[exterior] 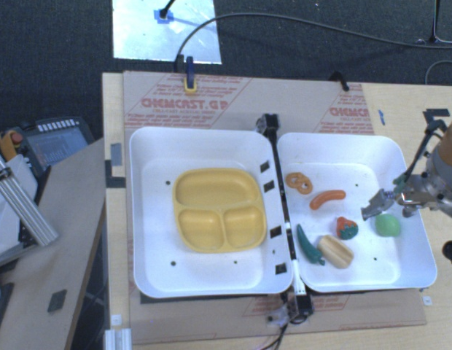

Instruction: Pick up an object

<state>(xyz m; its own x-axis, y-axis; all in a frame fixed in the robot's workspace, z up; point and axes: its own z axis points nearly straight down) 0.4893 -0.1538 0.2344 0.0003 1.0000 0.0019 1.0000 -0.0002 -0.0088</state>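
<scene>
Arm largely cut off at the right edge; gripper [384, 204] reaches over the right bin [357, 152], just above the green ball [388, 226]. Whether anything is grasped cannot be told. Sausage [327, 198] and pretzel [299, 183] lie apart, leftward.

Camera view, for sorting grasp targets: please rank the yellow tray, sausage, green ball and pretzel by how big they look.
1. Yellow tray, by far the largest.
2. Sausage.
3. Green ball and pretzel look about alike, so I won't rank them.
</scene>
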